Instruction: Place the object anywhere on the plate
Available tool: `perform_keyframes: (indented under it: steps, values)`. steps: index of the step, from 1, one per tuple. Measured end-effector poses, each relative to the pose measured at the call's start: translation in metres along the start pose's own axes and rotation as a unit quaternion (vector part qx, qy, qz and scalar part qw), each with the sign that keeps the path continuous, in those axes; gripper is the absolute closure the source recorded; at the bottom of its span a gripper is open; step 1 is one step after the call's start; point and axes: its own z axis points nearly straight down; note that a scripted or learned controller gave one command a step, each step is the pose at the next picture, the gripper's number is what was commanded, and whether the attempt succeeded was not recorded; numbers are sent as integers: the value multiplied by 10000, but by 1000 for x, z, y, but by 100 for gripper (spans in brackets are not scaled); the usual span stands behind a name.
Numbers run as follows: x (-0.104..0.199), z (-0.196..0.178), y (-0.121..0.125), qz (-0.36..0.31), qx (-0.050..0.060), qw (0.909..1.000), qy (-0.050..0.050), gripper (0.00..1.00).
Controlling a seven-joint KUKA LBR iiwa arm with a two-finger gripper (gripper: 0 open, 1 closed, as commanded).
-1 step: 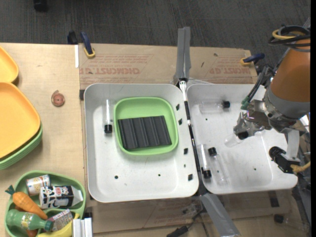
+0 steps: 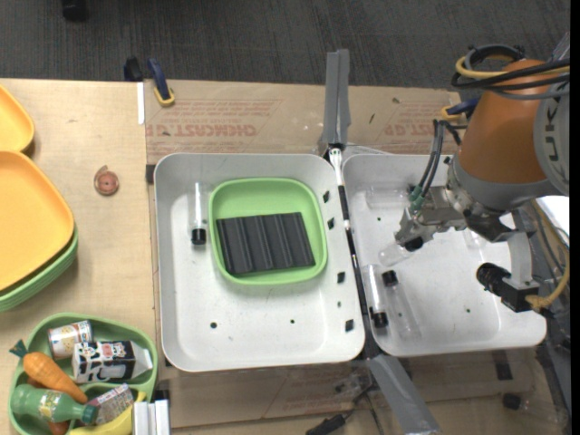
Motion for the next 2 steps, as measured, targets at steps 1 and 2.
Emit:
perform_keyframes:
  steps: [1,2]
  values:
    - [23,16,14,-588,-1,9983,0,100]
    - [77,24,58,-1255,-14,9921,-9,100]
